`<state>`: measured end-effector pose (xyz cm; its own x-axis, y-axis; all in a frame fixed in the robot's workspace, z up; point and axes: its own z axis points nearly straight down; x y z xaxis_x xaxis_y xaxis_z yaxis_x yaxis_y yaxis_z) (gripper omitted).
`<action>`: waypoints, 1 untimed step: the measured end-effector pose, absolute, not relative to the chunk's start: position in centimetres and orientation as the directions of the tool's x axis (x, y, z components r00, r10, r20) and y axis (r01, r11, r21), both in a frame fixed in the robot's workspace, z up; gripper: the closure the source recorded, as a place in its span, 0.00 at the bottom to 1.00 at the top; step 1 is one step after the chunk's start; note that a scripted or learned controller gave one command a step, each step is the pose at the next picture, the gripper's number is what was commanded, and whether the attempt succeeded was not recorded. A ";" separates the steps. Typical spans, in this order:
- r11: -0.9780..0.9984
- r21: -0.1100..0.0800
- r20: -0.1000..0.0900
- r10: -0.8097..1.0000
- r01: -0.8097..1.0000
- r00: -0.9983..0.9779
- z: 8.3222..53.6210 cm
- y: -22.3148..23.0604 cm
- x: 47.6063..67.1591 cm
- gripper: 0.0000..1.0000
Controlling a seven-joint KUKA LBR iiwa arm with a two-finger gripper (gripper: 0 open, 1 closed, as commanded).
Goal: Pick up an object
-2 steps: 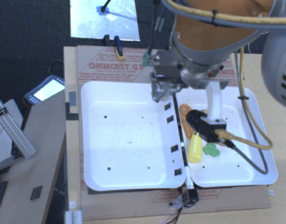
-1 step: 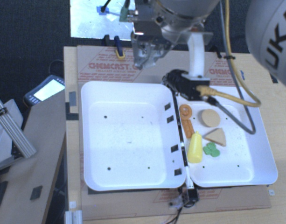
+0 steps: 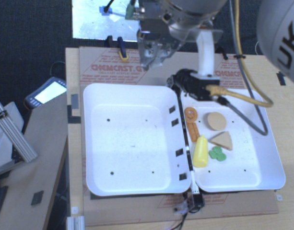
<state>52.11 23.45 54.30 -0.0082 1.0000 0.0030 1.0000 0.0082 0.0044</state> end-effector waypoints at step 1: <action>0.009 0.004 0.003 1.000 1.000 -0.009 54.3 23.5 52.1 0.00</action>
